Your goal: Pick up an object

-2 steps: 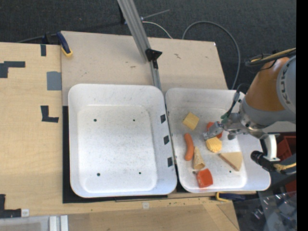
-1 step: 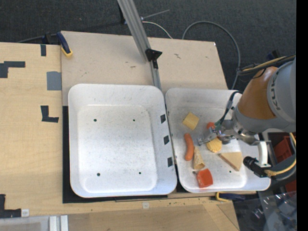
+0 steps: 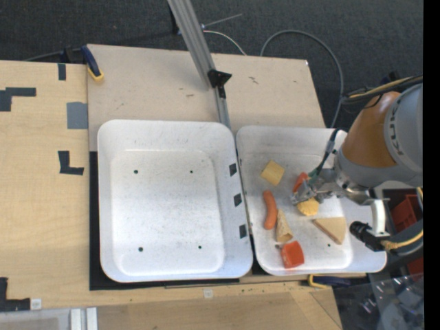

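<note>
Speckled white bin (image 3: pixel 323 139), wedge-shaped cheese (image 3: pixel 331 228).

A: Any lettering legible on the bench (image 3: pixel 41 184) or the two white bins (image 3: pixel 110 143)?

B: None. Dark tape pieces (image 3: pixel 67 162) on the wood form shapes, not characters. On the arm's orange band (image 3: pixel 371 133), at its edge, partial dark letters appear, too cut off to read.

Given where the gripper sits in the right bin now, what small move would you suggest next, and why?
Probably a short descent. The gripper sits directly over the small yellow piece, beside an orange-red piece, so lowering and closing on the yellow one seems the nearest pick.
</note>
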You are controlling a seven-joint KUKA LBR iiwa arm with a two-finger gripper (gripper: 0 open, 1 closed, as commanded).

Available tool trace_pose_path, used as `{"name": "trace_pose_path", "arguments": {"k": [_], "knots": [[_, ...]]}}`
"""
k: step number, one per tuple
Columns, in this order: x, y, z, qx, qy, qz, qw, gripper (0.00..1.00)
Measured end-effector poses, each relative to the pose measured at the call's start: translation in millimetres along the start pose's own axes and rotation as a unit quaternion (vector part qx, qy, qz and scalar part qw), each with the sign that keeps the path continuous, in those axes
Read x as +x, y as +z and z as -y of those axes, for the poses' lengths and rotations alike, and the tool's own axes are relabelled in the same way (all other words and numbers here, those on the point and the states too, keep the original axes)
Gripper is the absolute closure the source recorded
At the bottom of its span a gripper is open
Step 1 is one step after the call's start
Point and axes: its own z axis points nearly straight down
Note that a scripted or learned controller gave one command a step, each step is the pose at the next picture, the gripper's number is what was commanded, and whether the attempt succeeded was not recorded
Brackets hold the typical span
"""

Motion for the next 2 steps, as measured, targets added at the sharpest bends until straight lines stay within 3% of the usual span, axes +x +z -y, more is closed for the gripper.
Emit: {"name": "trace_pose_path", "arguments": {"k": [2], "knots": [[2.4, -106.4, -6.5, -0.002, 0.0, 0.0, 1.0, 1.0]]}}
